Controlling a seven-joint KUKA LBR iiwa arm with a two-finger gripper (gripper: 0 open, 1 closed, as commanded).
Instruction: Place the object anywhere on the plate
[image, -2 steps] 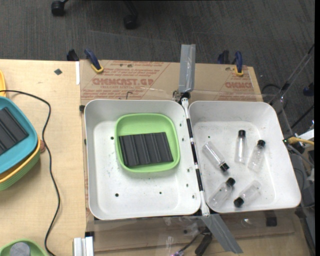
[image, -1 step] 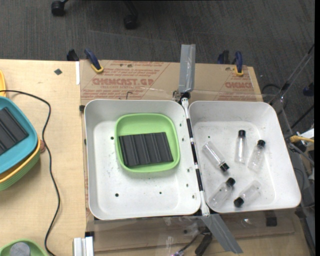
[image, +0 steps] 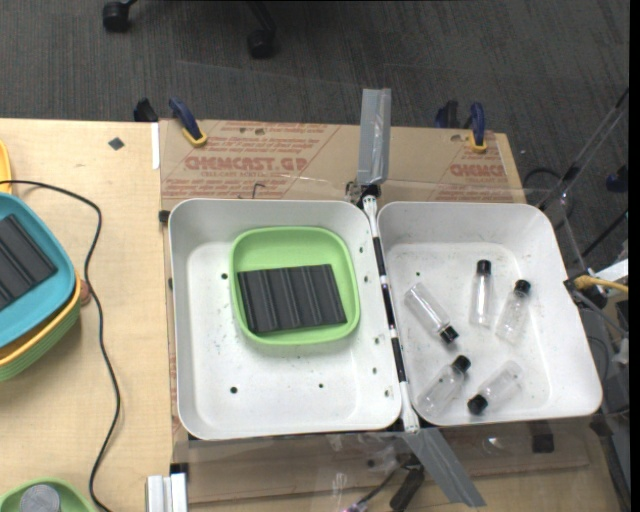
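Observation:
A green square plate (image: 293, 254) with a dark ribbed insert (image: 292, 298) lies in the upper middle of the left white bin (image: 200, 330). In the right white bin (image: 560, 260) lie several clear plastic vials with black caps: one tilted at the left (image: 430, 313), two near the upper middle (image: 482, 292) (image: 514, 308), and two at the lower part (image: 444, 381) (image: 494, 387). None of them touches the plate.
A stack of teal and green dishes (image: 30, 290) sits at the left on the wooden bench, with a black cable (image: 100, 300) running past it. Brown cardboard (image: 300, 160) held by clamps lies behind the bins. A grey strip (image: 374, 140) stands at the seam between the bins.

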